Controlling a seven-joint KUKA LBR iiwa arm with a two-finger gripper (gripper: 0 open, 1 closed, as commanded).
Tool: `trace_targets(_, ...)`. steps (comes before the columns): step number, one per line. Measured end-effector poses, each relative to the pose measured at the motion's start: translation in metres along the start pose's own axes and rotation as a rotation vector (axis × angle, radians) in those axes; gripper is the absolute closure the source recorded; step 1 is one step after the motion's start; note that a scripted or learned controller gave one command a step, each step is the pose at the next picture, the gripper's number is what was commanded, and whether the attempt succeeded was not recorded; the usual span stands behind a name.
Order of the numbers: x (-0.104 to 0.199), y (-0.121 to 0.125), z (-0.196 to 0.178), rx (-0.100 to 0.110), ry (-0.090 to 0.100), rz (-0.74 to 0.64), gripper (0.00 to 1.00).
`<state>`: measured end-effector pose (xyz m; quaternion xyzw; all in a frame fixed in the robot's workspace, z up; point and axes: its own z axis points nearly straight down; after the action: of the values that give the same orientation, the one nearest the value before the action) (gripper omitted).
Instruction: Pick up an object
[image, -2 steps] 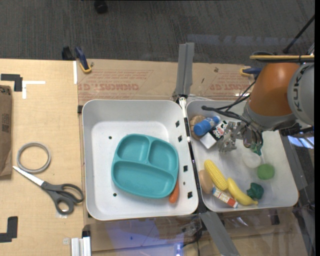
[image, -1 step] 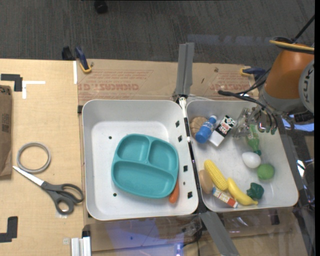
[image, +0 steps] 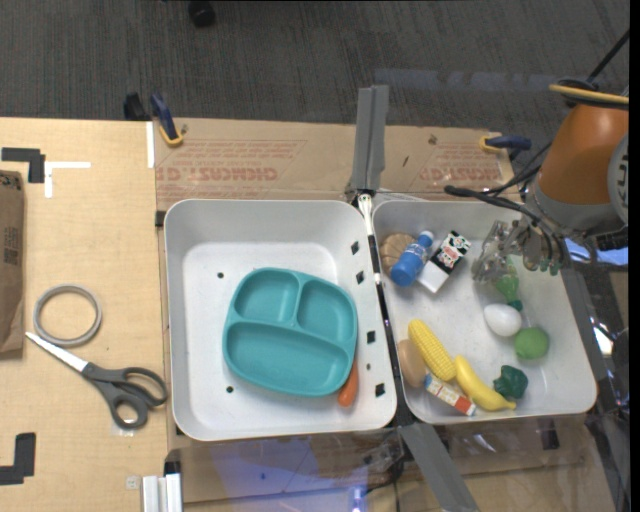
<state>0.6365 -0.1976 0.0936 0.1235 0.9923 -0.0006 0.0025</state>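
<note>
Nothing lifted yet; grasp still to make. Gripper (image: 497, 262) low over right bin (image: 575, 330), near its far wall, jaw state impossible to tell. White egg (image: 502, 320) lying just nearer than gripper, green ball (image: 532, 343) beside egg, small green piece (image: 510, 287) directly under gripper.

Dark grey carpet floor (image: 300, 50) spans the top. Below lies a pale wooden bench (image: 80, 290) — a flat brown cardboard sheet (image: 260, 160) printed with reversed red lettering sits beside it.
</note>
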Motion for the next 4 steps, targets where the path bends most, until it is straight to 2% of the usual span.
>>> trace_targets(1,-0.002,0.001,-0.011,0.001,-0.007,-0.004,1.0)
trace_targets(2,-0.002,0.001,-0.011,0.001,-0.006,-0.004,0.0)
trace_targets(3,-0.012,-0.001,0.0,-0.001,-0.001,0.117,0.0)
trace_targets(4,0.012,0.061,0.0,-0.001,0.001,0.21,0.0)
